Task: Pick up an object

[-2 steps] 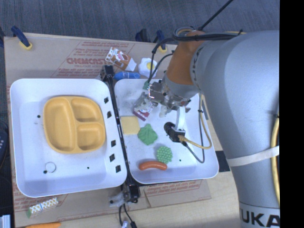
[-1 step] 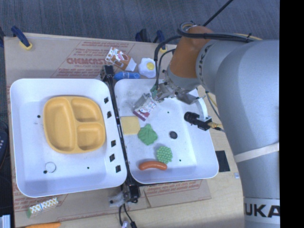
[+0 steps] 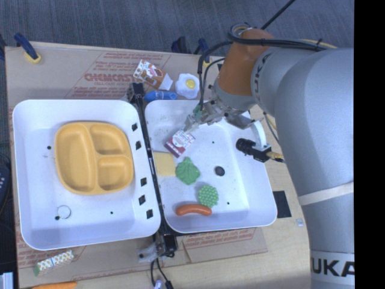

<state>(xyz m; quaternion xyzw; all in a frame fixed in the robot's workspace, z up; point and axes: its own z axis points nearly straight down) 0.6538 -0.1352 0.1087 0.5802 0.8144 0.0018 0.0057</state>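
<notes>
While I watch from the overhead camera, my grey arm's two-finger gripper [image 3: 195, 120] hangs over the upper part of the right shallow white plastic bin [image 3: 258, 191], its tips angled down and to the left. Just beyond those tips, lower left of them, lies the small flat red-and-white printed packet [image 3: 180, 142], which I take as the nearest candidate to lift. Its long axis runs diagonally, from lower left up toward the fingers, so the gripper is roughly in line with its length rather than across it. The tips seem to sit at or almost on the packet's upper corner, though I cannot tell whether they touch. At this slant I also cannot tell how far apart the fingers stand. Nothing shows between them, so I count nothing as held. To my mind the coming move depends on getting down over that upper end, perhaps with a wrist turn to straddle the narrow side
</notes>
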